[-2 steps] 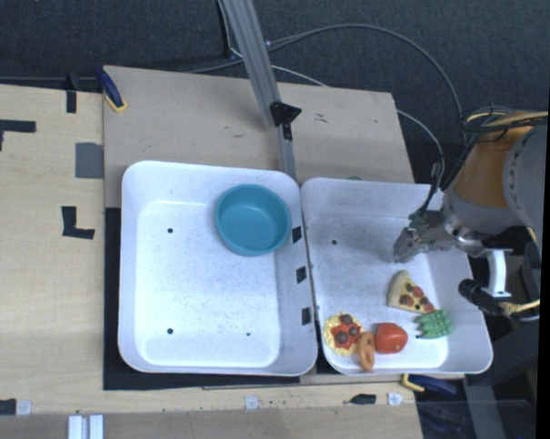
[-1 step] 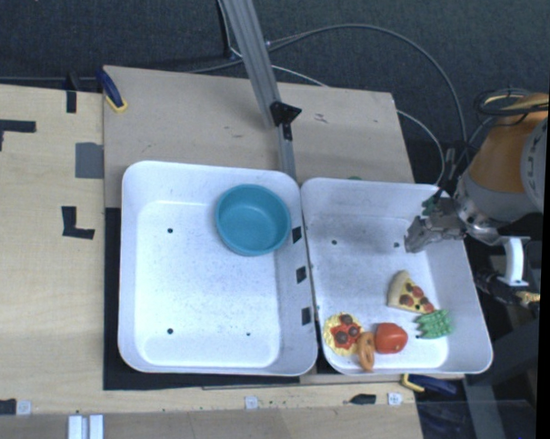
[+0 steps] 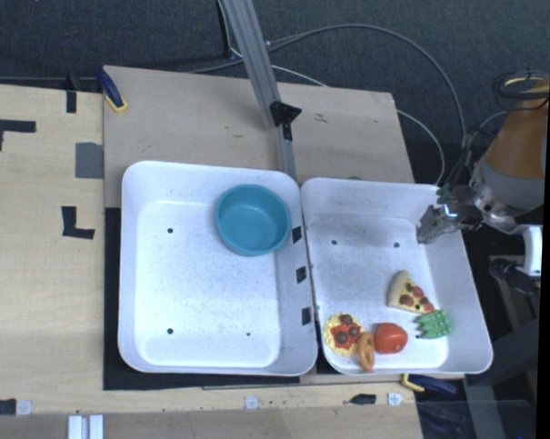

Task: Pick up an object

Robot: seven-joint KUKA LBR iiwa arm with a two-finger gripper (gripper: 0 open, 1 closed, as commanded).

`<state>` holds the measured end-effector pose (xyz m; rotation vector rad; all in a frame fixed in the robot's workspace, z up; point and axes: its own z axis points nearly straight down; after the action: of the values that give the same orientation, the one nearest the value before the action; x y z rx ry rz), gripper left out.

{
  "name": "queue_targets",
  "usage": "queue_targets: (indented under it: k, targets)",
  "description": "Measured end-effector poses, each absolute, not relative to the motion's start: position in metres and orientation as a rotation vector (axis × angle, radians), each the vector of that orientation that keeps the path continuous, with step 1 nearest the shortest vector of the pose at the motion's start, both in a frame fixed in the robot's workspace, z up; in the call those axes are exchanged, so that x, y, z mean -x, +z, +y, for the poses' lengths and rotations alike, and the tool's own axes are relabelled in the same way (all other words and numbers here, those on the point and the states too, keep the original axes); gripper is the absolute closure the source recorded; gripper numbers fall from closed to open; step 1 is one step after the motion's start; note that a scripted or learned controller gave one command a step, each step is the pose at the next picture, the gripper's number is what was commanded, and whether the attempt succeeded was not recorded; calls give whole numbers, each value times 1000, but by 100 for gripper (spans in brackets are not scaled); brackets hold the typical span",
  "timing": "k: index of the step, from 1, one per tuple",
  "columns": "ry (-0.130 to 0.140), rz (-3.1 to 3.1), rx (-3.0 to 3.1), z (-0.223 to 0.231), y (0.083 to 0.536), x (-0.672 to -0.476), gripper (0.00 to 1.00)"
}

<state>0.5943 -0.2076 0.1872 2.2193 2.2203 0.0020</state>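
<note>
Two shallow white plastic bins sit side by side on the bench, the left bin (image 3: 154, 282) and the right bin (image 3: 364, 263) touching along their inner walls. We see the grey arm with its orange band (image 3: 516, 147) reaching in from three o'clock, its wrist bent down and toward nine o'clock so that the dark two-finger gripper (image 3: 431, 228) hangs over the right bin's rim at about two o'clock of that bin. We cannot tell how the gripper is set, as its tip is small and dark against the bin wall, and we see nothing between its tips. The objects to pick lie well apart from it, gathered toward five o'clock of the right bin: a tan toy pizza slice with red dots (image 3: 408, 293), just beside it a small green spiky plastic piece (image 3: 433, 324), a glossy red rounded toy like a tomato (image 3: 391, 337), a slim orange piece (image 3: 367, 350) touching it, and a yellow round toy with dark red spots (image 3: 342, 332). A round blue plastic bowl (image 3: 252, 219) stands upright at one o'clock in the left bin.
</note>
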Motion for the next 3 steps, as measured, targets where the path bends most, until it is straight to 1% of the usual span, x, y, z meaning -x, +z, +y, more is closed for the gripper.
queue_targets:
  k: [1, 2, 3]
  targets:
    - [3, 2220, -2218, -208, 240, -595, 100]
    - [1, 2227, -2217, -155, 245, -611, 100]
    - [-1, 2227, -2218, -104, 233, -611, 100]
